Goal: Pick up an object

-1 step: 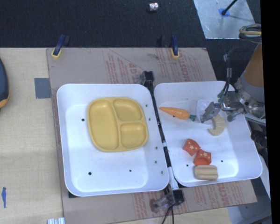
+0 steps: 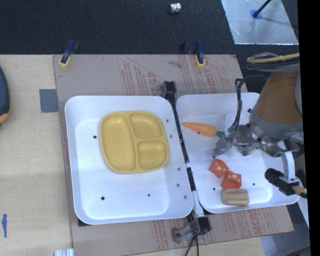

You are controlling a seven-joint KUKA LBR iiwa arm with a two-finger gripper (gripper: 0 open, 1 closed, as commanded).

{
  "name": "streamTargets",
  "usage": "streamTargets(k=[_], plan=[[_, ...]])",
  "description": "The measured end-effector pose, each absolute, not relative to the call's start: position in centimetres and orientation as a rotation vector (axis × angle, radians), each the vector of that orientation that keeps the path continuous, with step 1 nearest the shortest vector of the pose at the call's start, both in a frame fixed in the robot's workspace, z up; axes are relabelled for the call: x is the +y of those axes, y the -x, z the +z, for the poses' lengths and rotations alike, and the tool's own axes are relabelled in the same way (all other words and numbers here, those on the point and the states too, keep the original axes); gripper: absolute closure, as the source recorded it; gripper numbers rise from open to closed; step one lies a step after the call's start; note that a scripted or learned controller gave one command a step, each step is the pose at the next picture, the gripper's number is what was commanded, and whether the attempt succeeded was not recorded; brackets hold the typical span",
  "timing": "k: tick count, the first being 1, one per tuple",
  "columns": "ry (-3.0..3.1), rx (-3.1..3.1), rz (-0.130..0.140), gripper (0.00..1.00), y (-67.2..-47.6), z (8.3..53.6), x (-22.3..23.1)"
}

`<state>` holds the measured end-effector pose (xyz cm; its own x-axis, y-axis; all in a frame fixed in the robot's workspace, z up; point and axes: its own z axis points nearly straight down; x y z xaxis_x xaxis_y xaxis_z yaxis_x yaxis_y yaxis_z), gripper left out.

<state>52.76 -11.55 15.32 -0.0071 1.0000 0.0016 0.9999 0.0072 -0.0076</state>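
Carrot (image 2: 200, 129) just left of claw (image 2: 223, 146), apart

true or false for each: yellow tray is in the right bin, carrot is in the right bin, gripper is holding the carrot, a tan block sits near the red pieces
1. The yellow divided tray lies in the right bin. False: it lies in the left bin.
2. The carrot lies in the right bin. True.
3. The gripper holds the carrot. False: the carrot lies on the bin floor, just beside the gripper, not between its fingers.
4. A tan block lies close to the two red pieces. True.
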Motion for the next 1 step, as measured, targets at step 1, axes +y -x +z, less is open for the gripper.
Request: streamTargets(k=[1], plan=[[2.213, -2.220, 0.006, 0.00, -50.95, 8.93, -9.63]])
